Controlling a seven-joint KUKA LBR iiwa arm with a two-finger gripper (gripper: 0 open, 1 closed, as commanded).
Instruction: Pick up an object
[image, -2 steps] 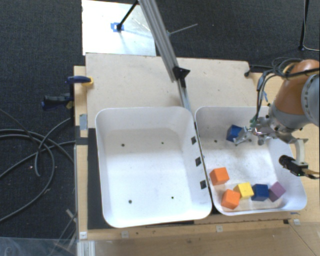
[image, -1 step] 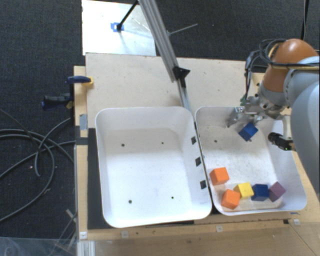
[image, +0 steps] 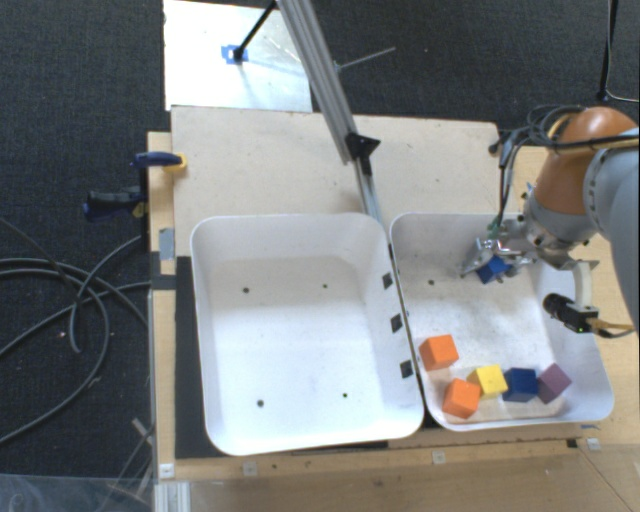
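Camera view has the gripper (image: 490, 262) clamped on a small blue block (image: 492, 269), raised above the right bin (image: 440, 250) floor, likely to clear the loose blocks (image: 490, 383) clustered near its front wall.

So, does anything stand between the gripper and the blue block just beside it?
Nothing visible does. The blue block lies right at the gripper, and the other blocks sit apart, along the near edge of the right bin.
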